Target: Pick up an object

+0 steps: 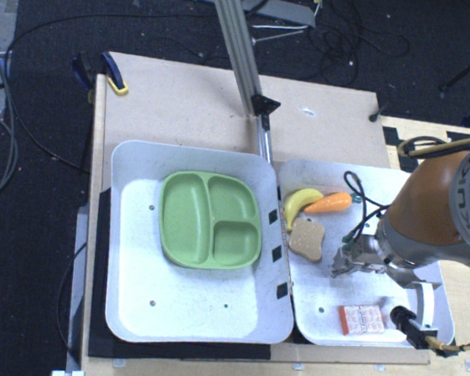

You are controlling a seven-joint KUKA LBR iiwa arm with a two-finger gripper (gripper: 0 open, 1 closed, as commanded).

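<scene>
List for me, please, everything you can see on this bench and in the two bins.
bench: one, tan, under both bins
bins: two, white, left bin and right bin side by side
divided plate: one, green, in the left bin
banana: one, yellow, right bin, far left corner
carrot: one, orange, beside the banana
bread slice: one, tan, below the banana
small box: one, red and white, right bin, near edge
clamp: one, blue and yellow, bench's far left corner
arm: one, grey and orange, from the right
gripper: one, over the right bin
</scene>
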